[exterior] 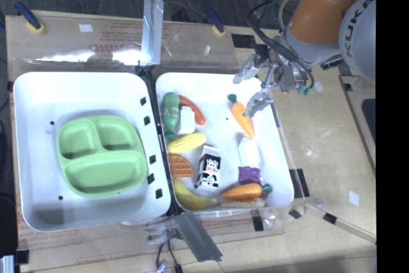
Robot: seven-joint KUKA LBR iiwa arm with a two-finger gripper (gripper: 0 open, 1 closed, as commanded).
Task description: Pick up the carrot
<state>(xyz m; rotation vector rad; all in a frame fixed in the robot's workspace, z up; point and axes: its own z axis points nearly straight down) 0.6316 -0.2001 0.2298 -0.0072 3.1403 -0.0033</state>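
Hand [255, 83]: fingers spread apart, holding nothing, over right bin's far-right corner.
Carrots: two; one [241, 117] just beside the hand, another [243, 191] at the near wall.
Bins: two; left one [25, 137] carries one green tray [100, 154].

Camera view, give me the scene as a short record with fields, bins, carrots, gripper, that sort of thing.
left bin: holds a green divided plate
right bin: holds toy foods
upper carrot: near the right wall, leafy end toward the back
lower carrot: front right corner, beside a purple item
other foods: banana, corn, white bottle
gripper: above the right bin's back right corner, close to the upper carrot
carrot held: no, both lie in the bin
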